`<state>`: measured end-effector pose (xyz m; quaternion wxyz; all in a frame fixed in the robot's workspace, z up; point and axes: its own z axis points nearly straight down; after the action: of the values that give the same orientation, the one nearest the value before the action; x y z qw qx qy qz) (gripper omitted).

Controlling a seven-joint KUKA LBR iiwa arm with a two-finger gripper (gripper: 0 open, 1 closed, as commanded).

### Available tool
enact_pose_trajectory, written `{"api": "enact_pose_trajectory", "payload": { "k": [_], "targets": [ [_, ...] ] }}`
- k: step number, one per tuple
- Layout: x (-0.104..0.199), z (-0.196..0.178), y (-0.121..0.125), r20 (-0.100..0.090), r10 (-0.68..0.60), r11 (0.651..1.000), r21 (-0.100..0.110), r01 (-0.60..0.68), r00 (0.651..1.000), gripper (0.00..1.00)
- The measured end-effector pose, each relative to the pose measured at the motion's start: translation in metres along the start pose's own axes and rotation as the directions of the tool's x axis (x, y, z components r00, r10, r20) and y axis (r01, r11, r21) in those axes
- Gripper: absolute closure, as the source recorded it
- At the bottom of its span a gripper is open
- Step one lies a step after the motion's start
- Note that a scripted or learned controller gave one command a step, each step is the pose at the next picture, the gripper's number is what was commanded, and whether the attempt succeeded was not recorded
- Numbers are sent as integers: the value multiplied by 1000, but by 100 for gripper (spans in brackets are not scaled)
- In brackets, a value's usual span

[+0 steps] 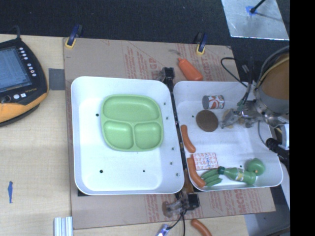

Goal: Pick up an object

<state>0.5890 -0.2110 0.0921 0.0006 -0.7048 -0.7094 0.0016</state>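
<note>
Green bottle (239, 175) lies flat, neck pointing left; gripper (230, 119) near brown disc (207, 121).

Bright, even overhead light — the white bins (78, 132) glare slightly, shadows stay soft, detail mildly blurred.

The grey KUKA arm (275, 85) is showing as a rounded, bulbous shell, with a broad orange band curving across its dome. A thin pale rim is edging the orange where it is meeting the grey casing below. Black cables (235, 69) are looping out from the arm's upper side, one arcing in a wide bend before running back toward the body. Beneath the dome, a small metallic grey tool (237, 117) is sticking out, built of angular, shiny parts with dark joints. A white fitting and a black, knob-like part are sitting lower on the arm.
</note>
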Motion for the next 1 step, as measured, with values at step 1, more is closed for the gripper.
{"api": "enact_pose_trajectory", "payload": {
  "k": [1],
  "targets": [
    [51, 0, 42, -1, -1, 1000, -1, 1, 1000, 0]
  ]
}}
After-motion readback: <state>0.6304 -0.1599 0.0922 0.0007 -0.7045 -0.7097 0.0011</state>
